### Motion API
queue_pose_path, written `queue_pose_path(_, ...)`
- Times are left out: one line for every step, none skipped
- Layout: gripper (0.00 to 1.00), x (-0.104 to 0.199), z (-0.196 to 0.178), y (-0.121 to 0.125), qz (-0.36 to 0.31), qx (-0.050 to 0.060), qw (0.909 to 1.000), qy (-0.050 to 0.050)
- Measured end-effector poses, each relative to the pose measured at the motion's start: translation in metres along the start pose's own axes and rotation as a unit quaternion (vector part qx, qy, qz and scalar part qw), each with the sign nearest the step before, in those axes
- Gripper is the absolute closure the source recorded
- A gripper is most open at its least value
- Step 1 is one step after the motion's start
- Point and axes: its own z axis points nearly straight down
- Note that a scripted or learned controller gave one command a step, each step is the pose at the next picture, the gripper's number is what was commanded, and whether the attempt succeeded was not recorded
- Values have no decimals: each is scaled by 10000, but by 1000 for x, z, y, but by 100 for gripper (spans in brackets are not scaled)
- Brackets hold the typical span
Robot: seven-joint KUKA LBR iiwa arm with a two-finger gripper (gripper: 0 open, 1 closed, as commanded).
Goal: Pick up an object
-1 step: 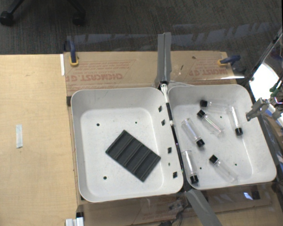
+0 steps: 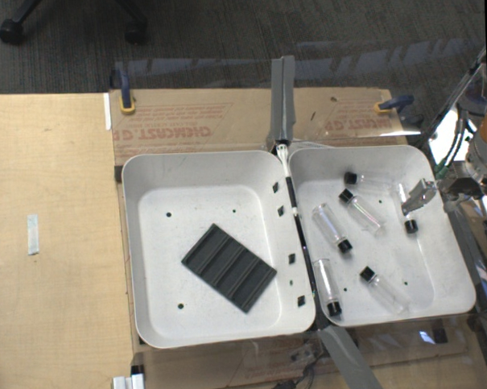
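Several clear vials with black caps lie scattered in the right bin point(image 2: 441, 302). One vial point(image 2: 359, 212) is near the middle and another point(image 2: 330, 227) lies left of it. A third vial point(image 2: 325, 281) rests by the left wall, and one more vial point(image 2: 384, 291) is toward the front. A dark ribbed panel point(image 2: 229, 268) lies flat in the left bin point(image 2: 152, 314). My gripper point(image 2: 424, 191) reaches in over the right bin's right side, just above a vial point(image 2: 408, 211) with its cap toward the front. The arm point(image 2: 469, 184) hides most of the gripper.
A grey divider post point(image 2: 283, 99) stands between the bins at the back. Cardboard point(image 2: 192, 119) lies behind the bins, held by clamps point(image 2: 127, 102). A wooden table point(image 2: 52, 238) extends to the left.
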Motion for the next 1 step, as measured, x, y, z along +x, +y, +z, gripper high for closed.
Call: queue_pose_path(0, 66, 105, -4, 116, -5, 9999, 1)
